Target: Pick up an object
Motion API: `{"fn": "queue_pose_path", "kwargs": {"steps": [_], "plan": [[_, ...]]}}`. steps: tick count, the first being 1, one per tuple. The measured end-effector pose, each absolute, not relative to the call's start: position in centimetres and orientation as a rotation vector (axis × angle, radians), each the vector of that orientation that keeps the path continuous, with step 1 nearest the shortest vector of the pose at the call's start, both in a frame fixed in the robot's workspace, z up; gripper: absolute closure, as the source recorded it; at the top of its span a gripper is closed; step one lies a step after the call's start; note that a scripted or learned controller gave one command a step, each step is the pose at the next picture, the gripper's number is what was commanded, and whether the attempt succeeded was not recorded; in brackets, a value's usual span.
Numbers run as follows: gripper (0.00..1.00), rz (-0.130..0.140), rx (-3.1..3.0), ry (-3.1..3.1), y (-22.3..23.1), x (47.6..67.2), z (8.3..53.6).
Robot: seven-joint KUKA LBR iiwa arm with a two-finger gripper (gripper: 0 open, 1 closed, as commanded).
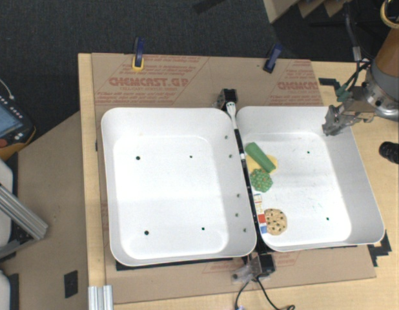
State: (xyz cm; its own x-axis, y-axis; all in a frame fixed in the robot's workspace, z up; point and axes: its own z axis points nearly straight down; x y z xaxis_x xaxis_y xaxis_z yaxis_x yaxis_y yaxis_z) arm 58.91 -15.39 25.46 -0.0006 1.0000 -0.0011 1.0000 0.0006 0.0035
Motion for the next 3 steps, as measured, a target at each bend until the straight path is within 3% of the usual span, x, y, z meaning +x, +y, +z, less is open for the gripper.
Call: {"fn": "queue_pose_path", "kwargs": {"steps": [1,2,3], "plan": [[1.0,-0.001,2.227,2.218,-17.1,50.5,29.5],[1.0,0.0,2.222,2.208,-22.8,47.8,33.4],[1.0,0.004,2.214,2.217,-22.4,48.0,38.3]]}}
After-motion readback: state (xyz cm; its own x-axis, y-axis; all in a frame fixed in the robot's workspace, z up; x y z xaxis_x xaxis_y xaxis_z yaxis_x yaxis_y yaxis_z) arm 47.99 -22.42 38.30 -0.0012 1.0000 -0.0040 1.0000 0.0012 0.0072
